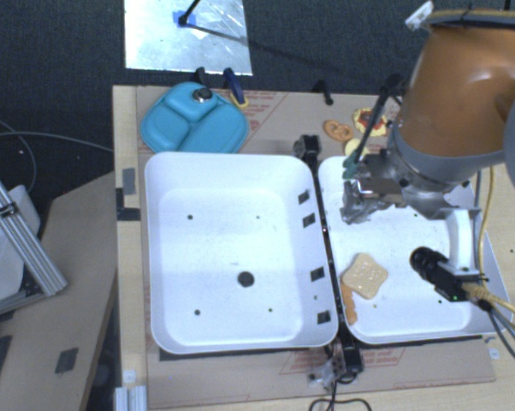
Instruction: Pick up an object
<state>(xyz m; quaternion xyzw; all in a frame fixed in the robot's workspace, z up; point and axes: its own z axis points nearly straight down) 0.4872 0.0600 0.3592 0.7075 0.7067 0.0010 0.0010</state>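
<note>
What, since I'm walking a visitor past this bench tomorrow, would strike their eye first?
The big arm with its orange band looms over the right bin, its gripper low near the bin's back left. Next come a tan toast-like piece lying by that bin's left wall and a bright blue tray on the bench behind the left bin.

Even, diffuse overhead light, fairly bright. The white left bin [206, 247] and right bin [403, 315] sit near overexposure, with faint grey shading across the left bin's floor. The shiny sheet [187, 24] at top shows glare streaks. The dark carpet [52, 58] is underexposed, little detail. The orange arm band [467, 75] is close to the lens, soft, out of focus. Only a weak shadow under the gripper [358, 205]. Low resolution, slightly grainy.
</note>
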